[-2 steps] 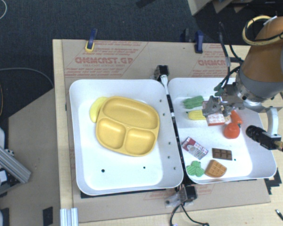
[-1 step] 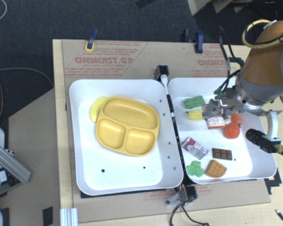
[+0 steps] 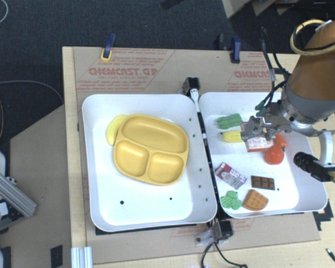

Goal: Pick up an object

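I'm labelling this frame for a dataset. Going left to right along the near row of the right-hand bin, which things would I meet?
Green leafy toy → waffle toy → chocolate bar toy. The red-and-white packet sits above the green toy at about the same place across, so I leave it out.

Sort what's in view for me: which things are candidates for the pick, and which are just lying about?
In play, right bin:
claw
green toy vegetable
yellow toy corn cob
red-and-white packet
orange-red toy fruit
red wrapped packet
brown chocolate bar
green leafy toy
tan waffle toy

Lying about, left bin:
yellow three-compartment plastic tray
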Robot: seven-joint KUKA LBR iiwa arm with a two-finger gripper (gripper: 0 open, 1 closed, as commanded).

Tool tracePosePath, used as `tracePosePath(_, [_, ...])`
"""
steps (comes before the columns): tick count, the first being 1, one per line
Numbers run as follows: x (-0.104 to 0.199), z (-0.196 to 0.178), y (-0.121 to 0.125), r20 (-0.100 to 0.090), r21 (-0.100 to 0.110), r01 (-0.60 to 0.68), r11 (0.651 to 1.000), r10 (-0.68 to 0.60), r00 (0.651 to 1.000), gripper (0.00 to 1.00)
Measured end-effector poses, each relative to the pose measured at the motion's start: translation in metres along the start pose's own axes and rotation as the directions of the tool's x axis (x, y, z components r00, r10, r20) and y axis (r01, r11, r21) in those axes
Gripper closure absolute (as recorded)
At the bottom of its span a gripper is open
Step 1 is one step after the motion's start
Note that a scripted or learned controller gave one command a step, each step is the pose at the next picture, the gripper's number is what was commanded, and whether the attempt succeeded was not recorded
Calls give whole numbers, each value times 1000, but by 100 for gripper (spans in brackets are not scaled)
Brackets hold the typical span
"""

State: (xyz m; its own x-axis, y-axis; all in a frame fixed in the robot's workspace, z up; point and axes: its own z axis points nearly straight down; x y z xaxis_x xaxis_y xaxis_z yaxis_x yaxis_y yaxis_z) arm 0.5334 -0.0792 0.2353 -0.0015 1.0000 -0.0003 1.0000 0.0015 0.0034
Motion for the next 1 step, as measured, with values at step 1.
tracePosePath(1, [-4, 9, -8, -1, 6, -2, 1000, 2, 1000, 100])
